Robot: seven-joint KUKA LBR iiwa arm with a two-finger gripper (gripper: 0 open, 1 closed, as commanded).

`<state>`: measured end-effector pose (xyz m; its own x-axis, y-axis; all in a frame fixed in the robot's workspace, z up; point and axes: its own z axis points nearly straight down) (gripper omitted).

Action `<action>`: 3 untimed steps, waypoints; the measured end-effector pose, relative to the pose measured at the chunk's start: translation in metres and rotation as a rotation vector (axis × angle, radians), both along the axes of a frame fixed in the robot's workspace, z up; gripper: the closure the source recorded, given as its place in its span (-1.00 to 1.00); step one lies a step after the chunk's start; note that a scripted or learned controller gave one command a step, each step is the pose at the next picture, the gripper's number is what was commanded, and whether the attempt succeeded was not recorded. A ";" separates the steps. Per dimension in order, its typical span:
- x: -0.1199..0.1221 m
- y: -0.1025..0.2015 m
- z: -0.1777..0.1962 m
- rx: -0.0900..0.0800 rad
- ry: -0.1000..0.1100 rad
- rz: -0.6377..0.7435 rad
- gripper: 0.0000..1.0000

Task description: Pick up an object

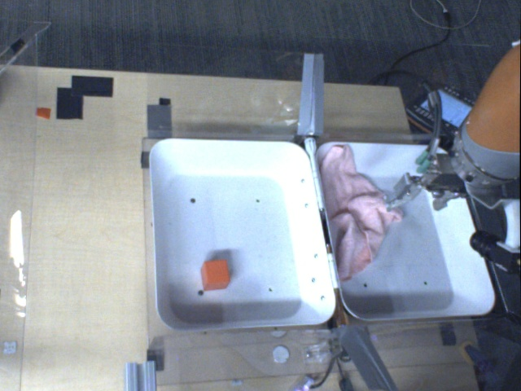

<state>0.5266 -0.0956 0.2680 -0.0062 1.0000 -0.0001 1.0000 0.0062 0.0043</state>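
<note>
Gripper (400,195) sits low in the right bin (431,292), its tip at the right edge of the cloth (352,214). Finger state: cannot tell. The tip is small and blurred against the fabric, and no fabric can be confirmed between the fingers.

Cloth: pink, crumpled, lying just left of the gripper and along that bin's left wall, from the far corner down past mid-bin. Judged light, soft and limp; it will sag and trail when lifted, and a shallow pinch on a single layer may slip out. Best hold, in my judgement, is a raised fold or bunched ridge nearest the tip, taken deep enough to trap several layers. No fragility concern.

Block (216,274): orange, small, well left of the gripper in the left bin (228,169), towards its near side. Judged rigid and light; flat opposite faces suit a straight pinch.

Count: bins, two; cloths, one; blocks, one; grippers, one.

Task status: pick not confirmed.
</note>
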 end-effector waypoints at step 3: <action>0.048 -0.017 -0.175 -0.008 -0.018 0.232 -1.00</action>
